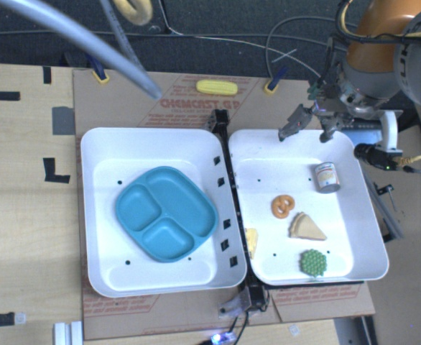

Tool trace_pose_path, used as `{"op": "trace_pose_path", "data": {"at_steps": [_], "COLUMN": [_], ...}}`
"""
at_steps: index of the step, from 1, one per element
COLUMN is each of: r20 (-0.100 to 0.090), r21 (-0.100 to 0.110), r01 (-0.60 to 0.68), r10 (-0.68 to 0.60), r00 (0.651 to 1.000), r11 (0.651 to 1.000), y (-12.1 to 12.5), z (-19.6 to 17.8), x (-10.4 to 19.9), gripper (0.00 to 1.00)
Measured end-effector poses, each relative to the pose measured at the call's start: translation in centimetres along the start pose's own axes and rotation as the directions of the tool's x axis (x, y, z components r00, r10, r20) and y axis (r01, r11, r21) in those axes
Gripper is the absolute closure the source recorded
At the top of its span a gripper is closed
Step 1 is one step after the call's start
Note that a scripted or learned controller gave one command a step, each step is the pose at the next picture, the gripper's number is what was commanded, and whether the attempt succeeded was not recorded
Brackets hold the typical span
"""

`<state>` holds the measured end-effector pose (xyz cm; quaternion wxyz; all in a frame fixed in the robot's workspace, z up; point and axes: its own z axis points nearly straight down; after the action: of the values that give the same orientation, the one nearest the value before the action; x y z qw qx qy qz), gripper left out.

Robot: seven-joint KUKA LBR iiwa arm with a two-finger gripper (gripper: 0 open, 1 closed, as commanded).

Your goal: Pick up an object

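Jaws apart, nothing between them; gripper [305, 129] hangs over the back rim of the right bin [361, 268], arm [383, 20] coming in from the right. Using the can [327, 177] as landmark: gripper sits just back and left of it, so it looks like the nearest candidate. Pretzel [283, 206] is near, front-left of the can; wedge [307, 228] is further front, just past the pretzel; green ball [312, 262] is furthest front, by the bin's near wall. All four stand apart from each other, so no clutter problem. My call: go for the can, it's closest and has the most height to bite. It looks to be lying tilted, so line the jaws across its round body, not its ends, centre over it, come straight down and close only once the fingers straddle it, else it'll probably roll out. Left bin [95, 192] holds a blue tray [166, 213], well left of the can; ignore.
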<state>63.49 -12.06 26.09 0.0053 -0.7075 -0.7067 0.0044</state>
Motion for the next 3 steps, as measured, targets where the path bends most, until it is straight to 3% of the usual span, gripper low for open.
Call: {"op": "trace_pose_path", "data": {"at_steps": [1, 3], "r20": [0.002, 0.002], "r21": [-0.012, -0.008], "r01": [0.003, 0.003], "r10": [-0.003, -0.003], "r00": [1.000, 1.000], "r11": [1.000, 1.000], "y": [0.2, 0.5], "z": [-0.8, 9.7], "x": [0.0, 1.4], "gripper": [0.00, 0.00]}}
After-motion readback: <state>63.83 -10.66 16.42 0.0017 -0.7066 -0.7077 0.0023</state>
